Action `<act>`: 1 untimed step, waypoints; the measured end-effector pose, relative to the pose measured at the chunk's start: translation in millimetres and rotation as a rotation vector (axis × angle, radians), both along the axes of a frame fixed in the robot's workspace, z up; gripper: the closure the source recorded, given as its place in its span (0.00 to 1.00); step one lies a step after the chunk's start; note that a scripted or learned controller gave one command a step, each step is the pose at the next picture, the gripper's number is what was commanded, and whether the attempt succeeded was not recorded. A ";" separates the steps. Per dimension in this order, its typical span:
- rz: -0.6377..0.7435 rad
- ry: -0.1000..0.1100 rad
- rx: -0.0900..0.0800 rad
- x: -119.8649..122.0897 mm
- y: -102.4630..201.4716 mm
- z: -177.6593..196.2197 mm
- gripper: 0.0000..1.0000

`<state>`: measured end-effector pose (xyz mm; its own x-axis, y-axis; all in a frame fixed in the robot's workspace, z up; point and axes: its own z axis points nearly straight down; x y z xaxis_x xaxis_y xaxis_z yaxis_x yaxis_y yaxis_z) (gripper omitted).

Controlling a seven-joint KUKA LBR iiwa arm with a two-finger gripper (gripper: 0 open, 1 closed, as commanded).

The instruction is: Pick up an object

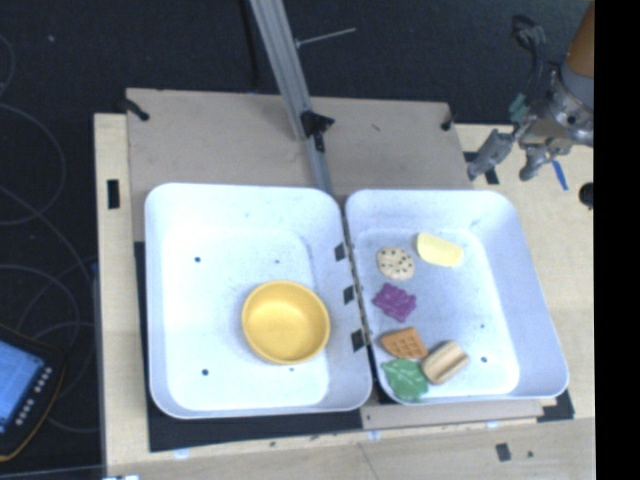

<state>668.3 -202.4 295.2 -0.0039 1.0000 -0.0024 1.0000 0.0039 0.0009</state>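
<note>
My gripper [509, 162] hangs at the upper right, above the bench just past the far right corner of the right bin [520, 268]. Its two dark fingers stand apart, open, with nothing between them. In the right bin lie a spotted round cookie [395, 262], a pale yellow piece [439, 250], a purple block [394, 301], an orange waffle-like piece [404, 344], a tan bread roll [445, 361] and a green piece [404, 378]. All of them lie well below and to the left of the gripper.
The left bin [190, 228] holds a yellow bowl [286, 321] near its front right. A grey metal post [285, 63] slants up from the back between the bins. A brown board [230, 138] lies behind the bins.
</note>
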 end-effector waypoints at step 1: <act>0.000 0.001 -0.002 -0.3 -0.9 0.1 0.00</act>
<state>668.0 -203.3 295.3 -0.0040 1.0000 -0.0044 1.0000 0.0040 0.0000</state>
